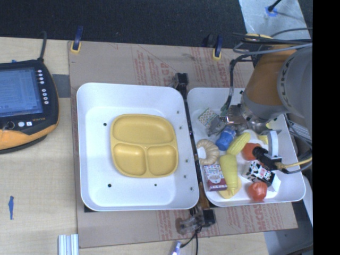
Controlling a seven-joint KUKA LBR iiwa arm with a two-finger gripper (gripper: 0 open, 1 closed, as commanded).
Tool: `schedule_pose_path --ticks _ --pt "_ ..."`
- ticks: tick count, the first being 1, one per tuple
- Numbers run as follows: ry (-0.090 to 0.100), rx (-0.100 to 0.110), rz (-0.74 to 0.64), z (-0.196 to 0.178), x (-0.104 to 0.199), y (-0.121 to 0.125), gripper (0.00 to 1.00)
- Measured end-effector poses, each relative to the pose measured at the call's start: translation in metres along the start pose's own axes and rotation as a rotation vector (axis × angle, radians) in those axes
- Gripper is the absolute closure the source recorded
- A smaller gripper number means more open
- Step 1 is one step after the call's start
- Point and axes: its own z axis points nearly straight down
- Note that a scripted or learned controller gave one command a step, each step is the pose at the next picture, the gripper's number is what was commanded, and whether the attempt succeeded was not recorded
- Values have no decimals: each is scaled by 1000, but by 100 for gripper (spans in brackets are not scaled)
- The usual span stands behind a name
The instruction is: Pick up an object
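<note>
Arm (276, 84) bent low, claw (226, 122) over right bin (297, 195)

Left of bins: black-and-orange handheld tablet pendant with lit screen (24, 104)
Under bins: brown cardboard sheet (133, 57)
Cardboard's far edge: two blue-and-yellow clamps (77, 39)

— Where does the camera sit?

— Fixed above the counter (32, 195), looking down at a slant, far enough back to take in both white bins: the left bin (93, 142) and the right bin (295, 187).

— And the arm (276, 84)?

— It enters from the view's right edge, close under the lens, over the right bin.
</note>
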Motion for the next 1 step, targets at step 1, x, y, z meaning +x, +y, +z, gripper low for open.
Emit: schedule_pose_path --ticks 1 --pt "0 -1 0 0 -5 -26 0"
